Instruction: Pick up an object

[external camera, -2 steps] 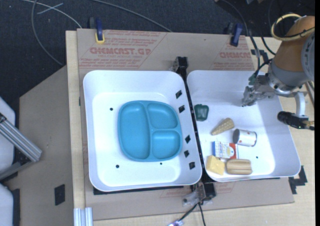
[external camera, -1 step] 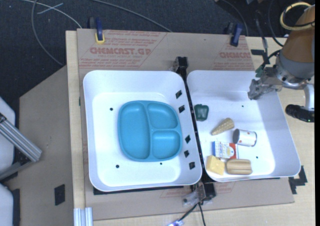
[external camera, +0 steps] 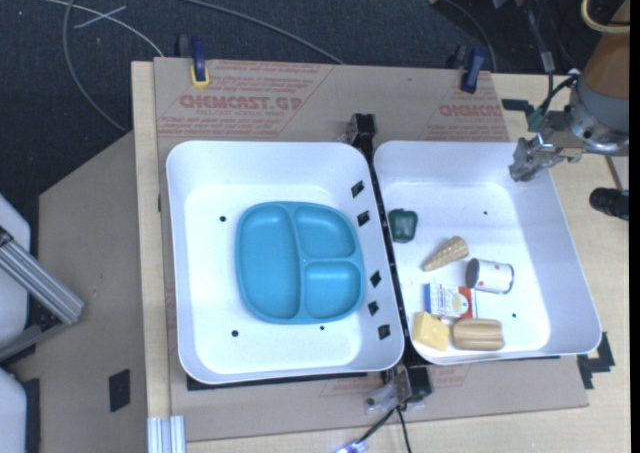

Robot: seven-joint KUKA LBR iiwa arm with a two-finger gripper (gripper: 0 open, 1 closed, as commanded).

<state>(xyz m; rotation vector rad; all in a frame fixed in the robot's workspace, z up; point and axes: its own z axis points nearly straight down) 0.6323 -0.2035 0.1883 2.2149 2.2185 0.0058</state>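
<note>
We judge the task barely begun: nothing is lifted, and all the items lie in the right bin (external camera: pixel 520 211). Our pincer (external camera: pixel 524 163) hangs at that bin's far right rim, with nothing between its fingers; whether they are spread or pressed together we cannot tell at this size. What remains is the whole pick: travel toward the near side, descend, close, lift.

The candidates cluster near the bin's near left part. A dark green, rounded piece (external camera: pixel 402 225) sits by the divider. A tapered, bumpy yellow corn cob (external camera: pixel 445 253) lies near a small white can (external camera: pixel 491 276) on its side. A flat printed box (external camera: pixel 448 299) touches a pale yellow cheese wedge (external camera: pixel 431 331) and a smooth tan bread roll (external camera: pixel 477 334).

In the left bin (external camera: pixel 195 201) rests a glossy blue sectioned plate (external camera: pixel 298 261), apparently plastic.
</note>
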